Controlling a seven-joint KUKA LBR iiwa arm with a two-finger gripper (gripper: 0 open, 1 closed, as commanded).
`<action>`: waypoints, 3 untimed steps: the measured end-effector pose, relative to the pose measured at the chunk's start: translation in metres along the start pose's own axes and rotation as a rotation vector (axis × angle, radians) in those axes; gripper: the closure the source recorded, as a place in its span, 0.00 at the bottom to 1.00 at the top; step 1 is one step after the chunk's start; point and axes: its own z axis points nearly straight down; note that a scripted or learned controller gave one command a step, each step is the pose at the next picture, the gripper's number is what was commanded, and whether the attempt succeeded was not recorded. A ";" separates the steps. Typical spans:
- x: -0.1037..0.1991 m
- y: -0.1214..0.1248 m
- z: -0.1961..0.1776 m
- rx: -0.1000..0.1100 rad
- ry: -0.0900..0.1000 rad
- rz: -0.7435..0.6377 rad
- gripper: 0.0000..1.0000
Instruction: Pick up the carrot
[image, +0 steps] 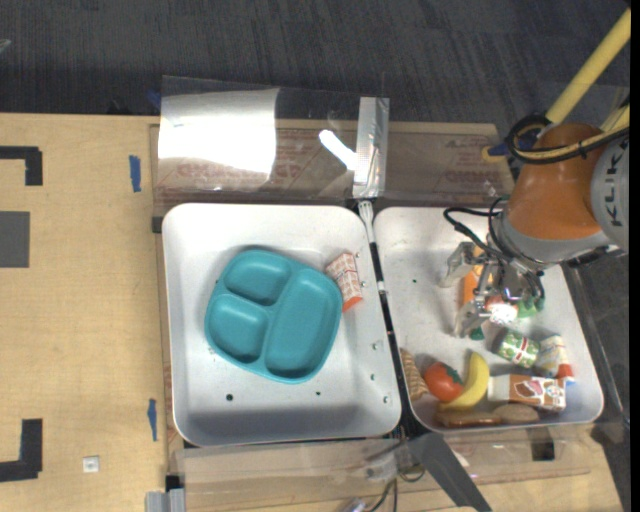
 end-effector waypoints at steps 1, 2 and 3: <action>-0.032 0.002 0.008 0.001 -0.006 -0.112 0.00; 0.030 -0.033 0.007 0.000 -0.004 0.079 0.00; 0.025 -0.032 -0.007 0.002 -0.018 0.077 1.00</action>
